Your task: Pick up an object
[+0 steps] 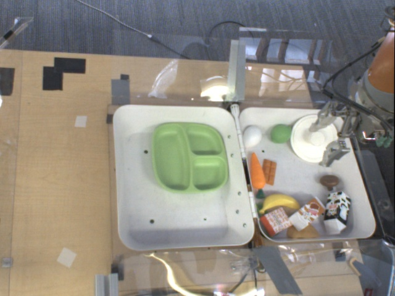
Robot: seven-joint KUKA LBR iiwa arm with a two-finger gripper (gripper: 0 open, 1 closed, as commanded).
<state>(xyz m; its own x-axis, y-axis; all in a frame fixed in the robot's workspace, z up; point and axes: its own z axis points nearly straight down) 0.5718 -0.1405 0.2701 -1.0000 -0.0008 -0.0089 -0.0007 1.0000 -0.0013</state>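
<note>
green divided tray point(188, 157), orange carrot point(257, 170), yellow banana point(279, 202), white plate point(311, 139) (cow-patterned carton point(337, 207), black on white).

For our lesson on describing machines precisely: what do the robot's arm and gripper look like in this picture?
At the right edge, the arm shows as a rounded orange band above a grey wrist section. Dark cables loop around it toward the bench. The gripper is pale metallic grey, with two slim fingers reaching out over the right bin. No markings can be read on it.

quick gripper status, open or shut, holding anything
Two-finger gripper: open, holding nothing, fingers spread over the round white plate in the right white bin.
</note>
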